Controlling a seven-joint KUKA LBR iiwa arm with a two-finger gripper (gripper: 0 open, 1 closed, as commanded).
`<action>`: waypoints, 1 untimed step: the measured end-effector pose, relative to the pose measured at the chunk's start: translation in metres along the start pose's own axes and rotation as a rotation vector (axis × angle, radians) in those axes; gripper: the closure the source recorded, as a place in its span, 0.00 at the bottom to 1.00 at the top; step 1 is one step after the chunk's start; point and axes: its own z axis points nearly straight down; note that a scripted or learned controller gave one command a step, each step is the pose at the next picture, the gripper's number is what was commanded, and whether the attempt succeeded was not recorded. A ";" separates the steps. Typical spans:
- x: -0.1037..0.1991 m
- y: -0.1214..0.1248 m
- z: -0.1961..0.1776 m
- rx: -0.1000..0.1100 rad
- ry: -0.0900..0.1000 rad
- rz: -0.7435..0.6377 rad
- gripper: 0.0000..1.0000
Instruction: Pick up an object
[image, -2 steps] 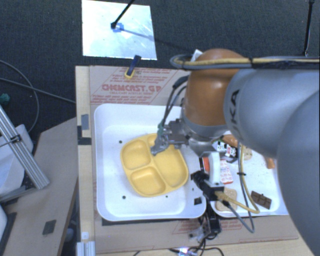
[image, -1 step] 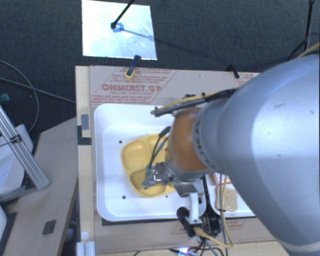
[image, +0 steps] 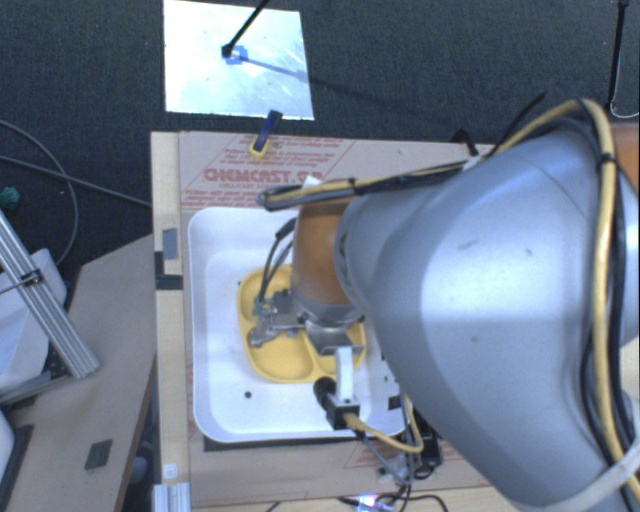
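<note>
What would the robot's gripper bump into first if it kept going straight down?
Most likely the yellow object lying in the white bin. The gripper hangs right over it, pointing down. The arm hides part of the spot, so how much gap is left cannot be told.

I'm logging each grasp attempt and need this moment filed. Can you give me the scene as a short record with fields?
arm: grey arm with an orange band, reaching in from the right and covering much of the view
wrist position: low over the white bin
gripper: below the wrist over the bin, fingers hidden
object under wrist: yellow object, lying on the bin floor, partly covered by the arm
grasp: cannot be confirmed
bench surface: brown sheet with red lettering under the bin
</note>
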 end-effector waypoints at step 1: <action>-0.047 0.065 0.000 0.001 0.012 0.002 0.00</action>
